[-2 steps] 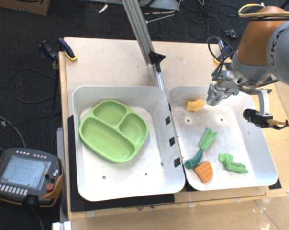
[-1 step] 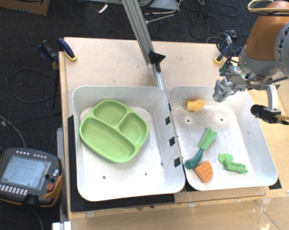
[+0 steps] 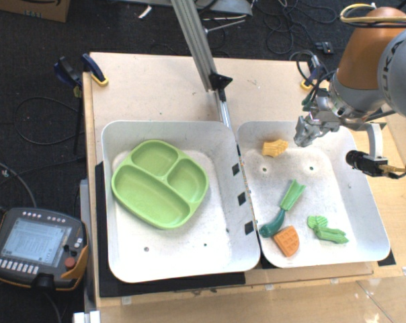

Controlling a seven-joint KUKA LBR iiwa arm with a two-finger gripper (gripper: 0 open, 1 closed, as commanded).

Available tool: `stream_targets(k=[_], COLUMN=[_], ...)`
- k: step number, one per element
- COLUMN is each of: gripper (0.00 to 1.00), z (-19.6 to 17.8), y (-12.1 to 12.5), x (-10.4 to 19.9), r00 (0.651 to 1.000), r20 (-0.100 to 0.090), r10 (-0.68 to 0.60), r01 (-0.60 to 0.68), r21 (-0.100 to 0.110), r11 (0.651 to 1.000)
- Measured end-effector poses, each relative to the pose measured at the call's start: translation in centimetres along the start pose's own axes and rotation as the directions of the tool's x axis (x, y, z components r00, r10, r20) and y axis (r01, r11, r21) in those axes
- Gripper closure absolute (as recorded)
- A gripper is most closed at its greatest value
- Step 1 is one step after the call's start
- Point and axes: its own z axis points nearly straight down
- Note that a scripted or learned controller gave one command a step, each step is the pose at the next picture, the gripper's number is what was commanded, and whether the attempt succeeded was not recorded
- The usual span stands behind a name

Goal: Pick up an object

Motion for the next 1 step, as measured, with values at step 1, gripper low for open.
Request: stream_targets(k=[1], gripper=[1.00], z=[1.00], y=[0.36], x=[0.44], r00=[1.000], r20=[0.000], r10=[0.000], r01=[0.000], r21=[0.000], r11=[1.000])
